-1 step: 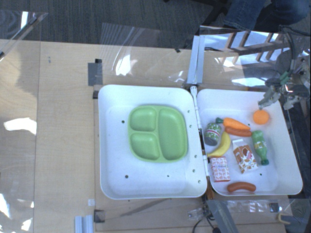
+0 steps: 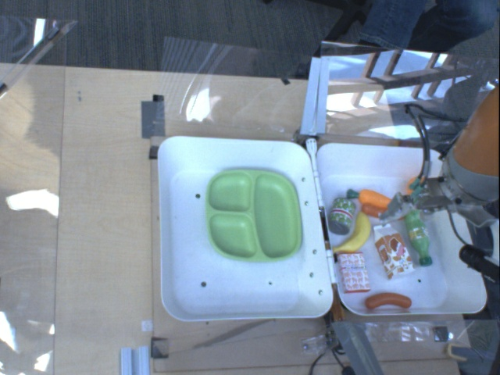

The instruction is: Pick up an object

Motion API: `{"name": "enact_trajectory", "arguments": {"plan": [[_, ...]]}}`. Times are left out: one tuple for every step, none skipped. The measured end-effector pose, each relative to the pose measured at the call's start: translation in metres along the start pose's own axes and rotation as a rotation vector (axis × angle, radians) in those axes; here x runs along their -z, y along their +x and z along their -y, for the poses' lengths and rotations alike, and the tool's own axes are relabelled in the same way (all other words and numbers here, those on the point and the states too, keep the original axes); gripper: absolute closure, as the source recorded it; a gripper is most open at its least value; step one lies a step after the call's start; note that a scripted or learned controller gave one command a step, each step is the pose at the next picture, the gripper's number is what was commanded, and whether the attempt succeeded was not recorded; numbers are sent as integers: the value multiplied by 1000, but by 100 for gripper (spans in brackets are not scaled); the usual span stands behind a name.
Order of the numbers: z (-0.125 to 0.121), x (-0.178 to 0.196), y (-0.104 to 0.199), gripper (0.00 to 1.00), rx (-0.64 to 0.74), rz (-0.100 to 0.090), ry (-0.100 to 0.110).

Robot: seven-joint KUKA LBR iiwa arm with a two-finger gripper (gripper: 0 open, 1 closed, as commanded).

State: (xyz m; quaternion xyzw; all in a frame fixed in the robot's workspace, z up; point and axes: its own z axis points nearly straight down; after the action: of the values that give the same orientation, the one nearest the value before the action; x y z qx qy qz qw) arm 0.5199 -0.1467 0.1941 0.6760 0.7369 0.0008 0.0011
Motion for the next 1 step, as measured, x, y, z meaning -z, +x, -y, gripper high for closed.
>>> {"name": "enact_trajectory", "arguments": {"plan": [[-75,-103,-39,0,120,2,-5]]}}
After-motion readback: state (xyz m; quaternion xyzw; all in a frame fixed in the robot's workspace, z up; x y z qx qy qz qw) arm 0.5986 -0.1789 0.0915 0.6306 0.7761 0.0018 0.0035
